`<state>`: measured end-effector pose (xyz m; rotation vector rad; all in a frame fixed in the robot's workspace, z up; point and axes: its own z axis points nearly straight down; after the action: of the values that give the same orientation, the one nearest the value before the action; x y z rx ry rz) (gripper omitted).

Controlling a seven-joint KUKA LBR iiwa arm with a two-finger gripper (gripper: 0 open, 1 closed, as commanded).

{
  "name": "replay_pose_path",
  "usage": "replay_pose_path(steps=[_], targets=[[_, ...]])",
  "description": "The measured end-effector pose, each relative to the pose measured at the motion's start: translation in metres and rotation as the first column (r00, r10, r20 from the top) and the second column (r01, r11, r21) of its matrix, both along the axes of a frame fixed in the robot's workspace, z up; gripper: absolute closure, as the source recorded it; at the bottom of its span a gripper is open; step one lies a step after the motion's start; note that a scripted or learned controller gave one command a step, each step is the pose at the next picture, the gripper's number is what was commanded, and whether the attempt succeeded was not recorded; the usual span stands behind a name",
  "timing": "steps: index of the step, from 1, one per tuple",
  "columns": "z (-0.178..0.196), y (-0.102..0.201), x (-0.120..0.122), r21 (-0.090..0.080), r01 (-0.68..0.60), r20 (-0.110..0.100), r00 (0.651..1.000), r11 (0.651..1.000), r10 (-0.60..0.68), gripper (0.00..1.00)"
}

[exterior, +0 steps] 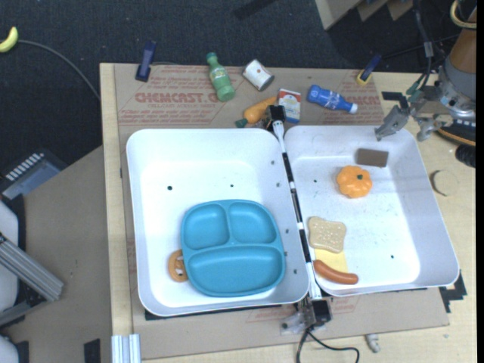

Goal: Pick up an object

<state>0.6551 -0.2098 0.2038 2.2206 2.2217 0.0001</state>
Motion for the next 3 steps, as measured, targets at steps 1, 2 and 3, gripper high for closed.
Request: replay_pose_path(steps=[1,2,3], targets=[[-0.120,0.009,-0.009,0.001,-0.001,-0.001,1.000,1.000,0.001,0.00],[-0.119,0.018,0.012,-0.001,-0.001,0.002,1.000,1.000,0.001,0.00],[-0.119,0.069,-0.030,0.001,-0.001,-0.001,1.000,1.000,0.001,0.00]])
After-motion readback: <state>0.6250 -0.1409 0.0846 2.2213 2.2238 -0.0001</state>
